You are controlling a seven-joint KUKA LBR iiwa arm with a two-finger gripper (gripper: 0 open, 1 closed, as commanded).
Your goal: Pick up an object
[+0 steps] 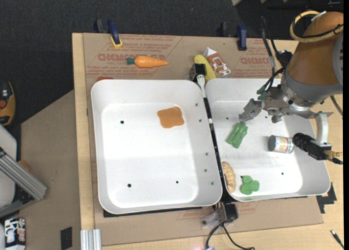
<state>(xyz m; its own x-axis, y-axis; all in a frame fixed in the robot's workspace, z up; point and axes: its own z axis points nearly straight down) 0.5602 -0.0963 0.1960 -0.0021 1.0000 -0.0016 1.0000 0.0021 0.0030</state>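
Parts cut off or unclear

The arm is cut by the right edge; the small can's label is unreadable.

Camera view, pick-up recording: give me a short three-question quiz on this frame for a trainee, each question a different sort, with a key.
1. True or false: the orange slice lies in the left bin.
2. Multiple choice: which item lies outside both bins, on the cardboard behind them? A) the small can B) the toy carrot C) the green broccoli piece
3. Fill in: the gripper hangs above the ____ bin, just behind the green ridged piece.

Key
1. True.
2. B; the can and the broccoli piece are both in the right bin.
3. Right.
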